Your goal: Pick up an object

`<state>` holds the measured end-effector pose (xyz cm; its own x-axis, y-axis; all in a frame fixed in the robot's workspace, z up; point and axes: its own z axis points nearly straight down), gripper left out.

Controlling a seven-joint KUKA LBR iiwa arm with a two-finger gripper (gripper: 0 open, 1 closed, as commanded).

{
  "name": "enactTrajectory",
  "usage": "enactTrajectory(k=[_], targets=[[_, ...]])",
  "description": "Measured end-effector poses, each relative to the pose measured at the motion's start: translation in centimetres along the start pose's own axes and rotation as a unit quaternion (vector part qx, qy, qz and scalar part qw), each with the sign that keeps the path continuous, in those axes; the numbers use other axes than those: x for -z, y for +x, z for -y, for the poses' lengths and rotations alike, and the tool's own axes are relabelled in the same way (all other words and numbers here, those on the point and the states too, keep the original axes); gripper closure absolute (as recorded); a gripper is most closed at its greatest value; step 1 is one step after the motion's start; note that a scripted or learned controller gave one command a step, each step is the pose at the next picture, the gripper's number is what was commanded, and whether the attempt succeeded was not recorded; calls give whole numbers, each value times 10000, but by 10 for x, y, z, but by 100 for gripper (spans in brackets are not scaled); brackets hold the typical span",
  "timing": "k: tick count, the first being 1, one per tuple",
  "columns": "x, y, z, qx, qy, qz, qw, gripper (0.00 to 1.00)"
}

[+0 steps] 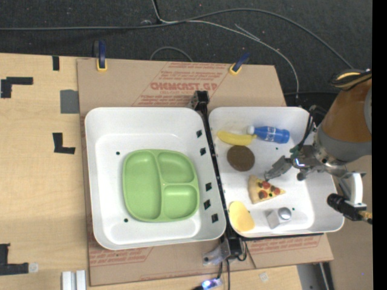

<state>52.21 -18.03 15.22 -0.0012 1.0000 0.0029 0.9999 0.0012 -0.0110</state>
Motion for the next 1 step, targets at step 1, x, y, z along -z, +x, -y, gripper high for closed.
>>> enactTrajectory(k=[1], targets=[[-63,5,0,-10,-34,6,10000,0]])
